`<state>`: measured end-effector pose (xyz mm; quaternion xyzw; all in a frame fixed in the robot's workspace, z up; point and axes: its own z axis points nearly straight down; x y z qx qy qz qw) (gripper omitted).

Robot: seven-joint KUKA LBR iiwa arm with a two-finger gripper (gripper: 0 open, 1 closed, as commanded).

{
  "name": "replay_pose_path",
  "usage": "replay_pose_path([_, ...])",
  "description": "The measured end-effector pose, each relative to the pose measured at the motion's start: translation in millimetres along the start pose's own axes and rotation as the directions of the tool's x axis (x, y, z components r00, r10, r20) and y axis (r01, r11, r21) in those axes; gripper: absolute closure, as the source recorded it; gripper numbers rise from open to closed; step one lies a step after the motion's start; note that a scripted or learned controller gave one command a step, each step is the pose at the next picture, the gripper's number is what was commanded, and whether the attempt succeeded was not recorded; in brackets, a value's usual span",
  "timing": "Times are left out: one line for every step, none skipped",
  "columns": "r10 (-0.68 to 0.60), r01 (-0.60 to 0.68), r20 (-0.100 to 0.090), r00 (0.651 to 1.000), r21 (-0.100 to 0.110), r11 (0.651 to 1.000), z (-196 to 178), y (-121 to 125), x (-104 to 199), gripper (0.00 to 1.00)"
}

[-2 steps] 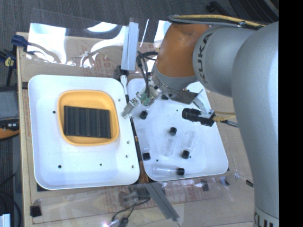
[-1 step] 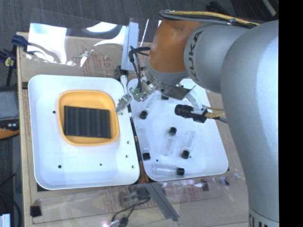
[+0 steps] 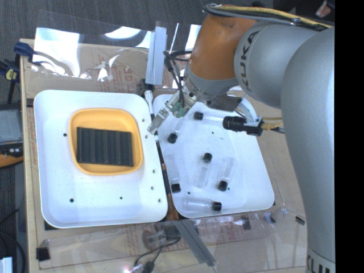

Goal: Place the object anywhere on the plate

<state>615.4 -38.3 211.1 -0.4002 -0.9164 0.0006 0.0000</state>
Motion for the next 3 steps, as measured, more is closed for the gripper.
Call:
replay_pose_path([-0.035,0.035,0.0,0.999,0.0,0.999,-12.2,-23.1,-36.9,0.0])
replay_pose_path([-0.054,0.054,-0.002,0.999,0.002,0.999,-0.7,12.3,-8.5,0.0])
replay_pose_path([-0.338,0.338,-0.002,0.941,0.0,0.941,19.3,-8.0,-1.0,0.0])
